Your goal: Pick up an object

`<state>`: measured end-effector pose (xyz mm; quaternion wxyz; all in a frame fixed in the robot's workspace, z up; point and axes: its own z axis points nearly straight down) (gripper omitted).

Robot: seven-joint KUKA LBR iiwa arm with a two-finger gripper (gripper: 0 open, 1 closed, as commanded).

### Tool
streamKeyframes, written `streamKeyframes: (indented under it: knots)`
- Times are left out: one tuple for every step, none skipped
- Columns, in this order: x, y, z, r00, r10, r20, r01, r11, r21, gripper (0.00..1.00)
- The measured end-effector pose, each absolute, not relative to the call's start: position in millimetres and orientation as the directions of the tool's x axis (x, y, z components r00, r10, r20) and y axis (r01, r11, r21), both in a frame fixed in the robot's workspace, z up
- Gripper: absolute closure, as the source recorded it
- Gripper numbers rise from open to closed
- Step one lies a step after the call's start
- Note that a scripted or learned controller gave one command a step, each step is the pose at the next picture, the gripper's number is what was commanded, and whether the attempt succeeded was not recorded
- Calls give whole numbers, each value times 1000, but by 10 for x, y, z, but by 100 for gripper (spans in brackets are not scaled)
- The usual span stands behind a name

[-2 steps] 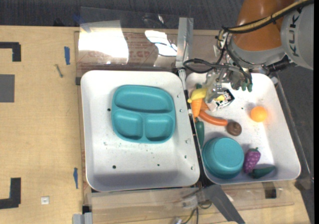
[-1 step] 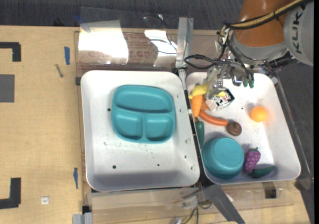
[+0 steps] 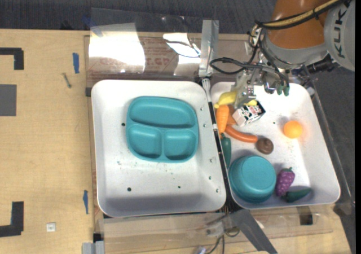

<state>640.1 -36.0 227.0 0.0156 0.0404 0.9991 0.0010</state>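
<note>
White carton is located near the right bin's back-left corner, directly beneath the gripper. Gripper opening cannot be told; no object is seen held.

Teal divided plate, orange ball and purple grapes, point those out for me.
teal divided plate (image 3: pixel 162 128), camera view, on the ridge between its compartments
orange ball (image 3: pixel 293 129), camera view, on the middle of the ball
purple grapes (image 3: pixel 285 180), camera view, on the middle of the bunch
</note>
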Motion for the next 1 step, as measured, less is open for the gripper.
streamKeyframes:
  knots:
    - [6422, -357, 2392, -996, 80, -42, 80, 997, 4, 100]
